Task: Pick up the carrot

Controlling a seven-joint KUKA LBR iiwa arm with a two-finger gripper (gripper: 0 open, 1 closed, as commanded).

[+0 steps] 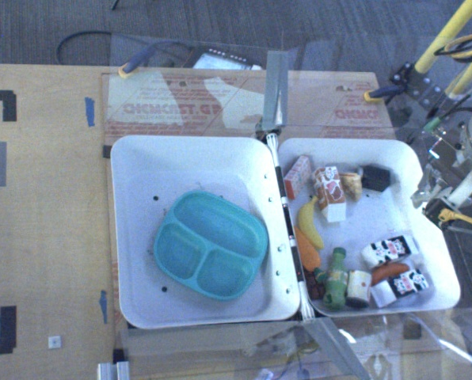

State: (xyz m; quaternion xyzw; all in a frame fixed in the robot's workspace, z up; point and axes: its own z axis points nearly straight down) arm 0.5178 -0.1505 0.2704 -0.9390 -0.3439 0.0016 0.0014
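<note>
The carrot is lying in the right bin, pressed up against that bin's left wall, low in the middle of the frame. Its long axis is running from upper left to lower right, nearly along the wall, with the yellow banana touching its upper end and a green bottle crowding its lower end. A red sausage-like piece and two black-and-white cartons are sitting further right in the same bin.

The tool is appearing at the right edge of the frame, beyond the right bin's outer rim, amid cables and fittings; whether it is released or clenched cannot be told, and nothing is visibly being carried by it. The carrot is therefore lying to the left and somewhat lower in the frame from the tool, right across the bin.

Judging from this, the coming move is calling for a reach leftward across the bin, closing across the carrot's short axis; the wall and the neighbours are leaving little room. The teal divided plate in the left bin is playing no part
</note>
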